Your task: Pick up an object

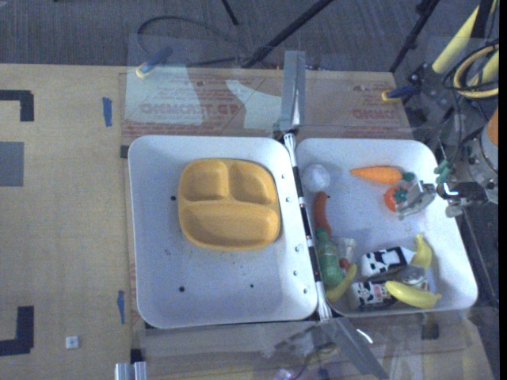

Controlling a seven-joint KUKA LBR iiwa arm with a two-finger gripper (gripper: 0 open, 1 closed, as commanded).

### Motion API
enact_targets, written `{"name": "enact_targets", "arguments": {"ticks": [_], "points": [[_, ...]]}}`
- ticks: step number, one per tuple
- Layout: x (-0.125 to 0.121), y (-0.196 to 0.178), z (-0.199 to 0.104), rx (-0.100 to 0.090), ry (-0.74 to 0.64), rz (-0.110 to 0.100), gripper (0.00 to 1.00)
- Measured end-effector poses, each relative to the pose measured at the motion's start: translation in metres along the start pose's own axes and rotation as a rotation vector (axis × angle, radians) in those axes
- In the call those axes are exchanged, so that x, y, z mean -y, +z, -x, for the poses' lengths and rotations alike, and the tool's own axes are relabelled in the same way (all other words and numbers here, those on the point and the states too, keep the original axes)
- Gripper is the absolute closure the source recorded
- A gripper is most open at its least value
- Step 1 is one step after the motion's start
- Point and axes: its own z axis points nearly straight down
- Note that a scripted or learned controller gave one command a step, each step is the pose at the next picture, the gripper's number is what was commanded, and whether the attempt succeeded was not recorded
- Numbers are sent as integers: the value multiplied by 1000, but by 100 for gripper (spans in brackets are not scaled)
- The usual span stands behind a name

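Widest of all, a tan bench, carrying two shallow white bins side by side. On the left, the left bin, with a yellow divided plate lying flat in its upper middle, apart from every wall. On the right, the right bin, crowded along its left wall and lower edge. Reaching in from the right edge, part of the grey arm, ending in the gripper low over the right bin's upper right area. Impossible to tell how wide the gripper stands, or whether anything sits in its grasp. Just beside the gripper's tip on the left, seemingly touching it, a red-orange piece, too blurred to name. A little above that, an orange carrot lying crosswise. Near the bottom of the same bin, two black-and-white patterned cartons: one carton at mid-height, a second carton below it against the front wall. Across the second carton's right end, a yellow banana; above that, a smaller banana standing nearly upright; by the left wall, a third banana. Along the left wall, from the top down: a pale white ball, a slim red item, a green bottle-like thing.
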Motion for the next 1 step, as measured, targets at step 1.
{"name": "enact_targets", "arguments": {"ticks": [1], "points": [[-71,75,31,1,104,4,0]]}}
